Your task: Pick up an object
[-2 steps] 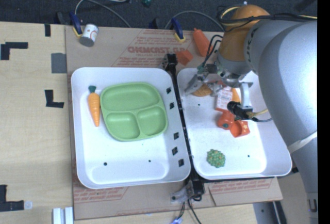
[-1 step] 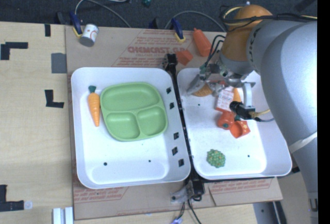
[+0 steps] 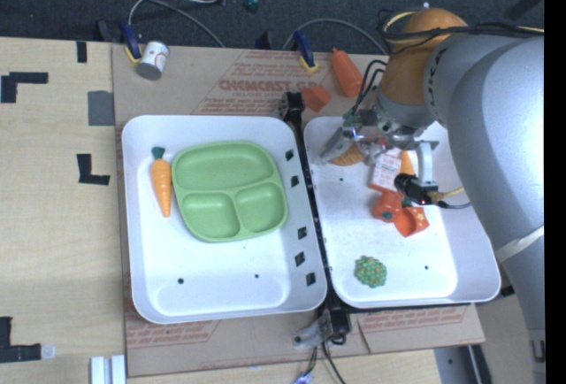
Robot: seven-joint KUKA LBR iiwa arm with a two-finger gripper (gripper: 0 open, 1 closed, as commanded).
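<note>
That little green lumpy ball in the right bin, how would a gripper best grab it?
Probably straight from above, fingers closing across the green ball's middle. It looks roundish, so any pair of opposite sides serves, and it sits alone on the right bin's floor, away from walls.

Two bins (image 3: 141, 196), one plate (image 3: 230, 190), one carrot (image 3: 161, 182).

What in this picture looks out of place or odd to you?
Two things lie outside the bins on the cardboard behind them: an orange toy near the right bin's far edge and a small can tipped on its side behind the left bin. The rest looks orderly.
</note>
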